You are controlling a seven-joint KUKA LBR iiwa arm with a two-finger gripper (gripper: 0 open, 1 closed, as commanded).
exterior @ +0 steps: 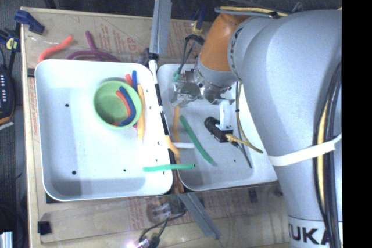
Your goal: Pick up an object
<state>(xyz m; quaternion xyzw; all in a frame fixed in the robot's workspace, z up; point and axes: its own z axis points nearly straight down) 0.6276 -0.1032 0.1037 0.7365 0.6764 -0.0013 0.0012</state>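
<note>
The gripper [183, 92] is seen low over the far left corner of the right bin [232, 174], close to the wall shared with the left bin [70, 148]. Whether it is spread wide or closed narrow cannot be told from this slant, and nothing is seen held in it. The step in hand is judged to be the approach to a grasp. The likeliest target is the green strip [195, 139], which lies flat on the floor of the right bin, just in front of the gripper and running diagonally toward the near edge. It appears long, thin and slender, perhaps flexible, so little height is offered for a grip. A grasp would best be made across its narrow width, near its middle, with the descent carried right down to the bin floor. An orange stick [176, 119] lies beside the dividing wall and should be kept clear of. A teal stick [165, 168] is laid across both bins' near rims. A green bowl [99, 104] is seen in the left bin.
</note>
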